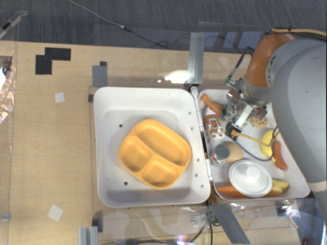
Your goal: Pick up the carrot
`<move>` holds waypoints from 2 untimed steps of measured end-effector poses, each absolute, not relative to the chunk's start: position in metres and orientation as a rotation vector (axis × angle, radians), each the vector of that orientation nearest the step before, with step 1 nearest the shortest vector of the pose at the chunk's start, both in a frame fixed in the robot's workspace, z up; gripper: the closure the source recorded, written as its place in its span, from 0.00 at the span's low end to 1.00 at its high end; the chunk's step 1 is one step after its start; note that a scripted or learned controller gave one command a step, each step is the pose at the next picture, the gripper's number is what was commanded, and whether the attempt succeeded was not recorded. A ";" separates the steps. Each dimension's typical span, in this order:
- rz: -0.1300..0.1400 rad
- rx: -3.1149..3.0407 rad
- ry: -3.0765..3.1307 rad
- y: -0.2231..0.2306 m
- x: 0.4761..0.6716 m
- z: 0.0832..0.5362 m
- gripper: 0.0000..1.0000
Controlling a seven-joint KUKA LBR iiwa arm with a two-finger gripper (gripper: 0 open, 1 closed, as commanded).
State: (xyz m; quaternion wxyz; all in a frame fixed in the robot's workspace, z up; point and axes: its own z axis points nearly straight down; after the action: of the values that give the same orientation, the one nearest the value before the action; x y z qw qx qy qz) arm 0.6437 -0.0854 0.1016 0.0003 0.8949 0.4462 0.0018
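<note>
Orange, tapered carrot [231,191] lying along near edge of right shallow white bin [301,190], partly tucked under round white bowl [250,177]. Grey arm with orange band [261,60] reaching in from right edge of table [46,152], two-finger gripper [236,120] down near far left corner of right bin, just beside orange-brown toy piece [211,105] and small printed carton [213,126]. Jaws: cannot tell whether spread or pressed together. Yellow three-compartment plastic plate [155,152] at centre of left white bin [107,188]. Yellow lemon-like toy [267,140] and red-orange sausage-like piece [279,154] near right edge of right bin.
</note>
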 end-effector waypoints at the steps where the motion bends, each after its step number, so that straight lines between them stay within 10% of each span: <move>1: 0.003 3.034 0.817 -0.089 0.629 0.109 1.00; 2: 0.003 3.033 0.818 -0.089 0.629 0.109 0.00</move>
State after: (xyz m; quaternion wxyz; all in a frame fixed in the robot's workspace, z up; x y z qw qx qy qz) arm 0.6291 -0.0888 0.1090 0.0000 0.9655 0.2604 0.0008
